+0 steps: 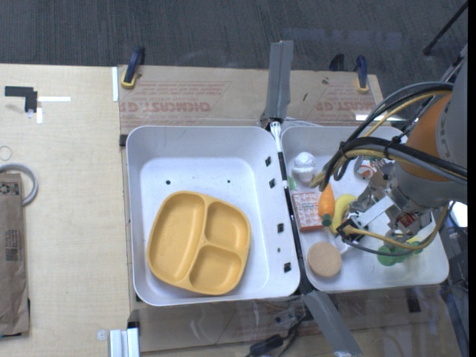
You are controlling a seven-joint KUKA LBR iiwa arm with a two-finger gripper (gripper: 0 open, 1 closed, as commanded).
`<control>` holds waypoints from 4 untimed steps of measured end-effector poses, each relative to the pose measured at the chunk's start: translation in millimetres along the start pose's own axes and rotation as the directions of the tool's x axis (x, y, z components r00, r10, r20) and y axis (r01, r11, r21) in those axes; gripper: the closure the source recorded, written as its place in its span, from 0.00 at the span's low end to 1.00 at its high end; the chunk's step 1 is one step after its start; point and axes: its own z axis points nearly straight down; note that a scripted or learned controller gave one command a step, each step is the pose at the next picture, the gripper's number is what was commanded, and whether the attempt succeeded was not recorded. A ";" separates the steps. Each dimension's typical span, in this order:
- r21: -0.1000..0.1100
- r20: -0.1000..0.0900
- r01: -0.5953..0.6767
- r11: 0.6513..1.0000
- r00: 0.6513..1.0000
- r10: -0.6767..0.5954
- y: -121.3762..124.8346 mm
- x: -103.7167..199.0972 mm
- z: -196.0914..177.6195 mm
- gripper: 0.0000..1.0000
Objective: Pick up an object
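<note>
Camera view from my remote seat: pale wooden desk (67, 199) with dark grey carpet (186, 13) behind it. A sheet of cardboard (201, 95) with red lettering is clamped under two white bins. The left bin (186, 141) holds a yellow divided plate (199, 242).

The right bin (424, 270) is the crowded one, and the arm (439, 147) hangs low over its middle, wrapped in cables.

The closest pickable thing is a yellow banana (343, 208). Its long axis is tilted, upper end toward the far right and lower end toward the near left. It sits just left of the jaws, right up against the wrist hardware. I honestly can't tell whether anything touches it, or whether the jaws are spread or pressed together, because cables and brackets cover that spot.

An orange carrot (326, 201) lies right beside the banana on its left, running roughly far-to-near. Left of that is a small pink box (306, 210), with a white bottle (303, 166) behind it. A round tan disc (324, 259) sits near the front wall. Something green (390, 255) pokes out under the arm.
</note>
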 end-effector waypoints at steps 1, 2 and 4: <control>-0.002 -0.001 0.076 0.997 0.997 -0.076 92.3 -4.7 -95.6 0.00; -0.001 -0.001 0.385 0.923 0.923 -0.385 44.5 11.1 -12.8 0.00; -0.003 -0.001 0.223 0.975 0.975 -0.223 52.8 -47.8 -3.9 0.00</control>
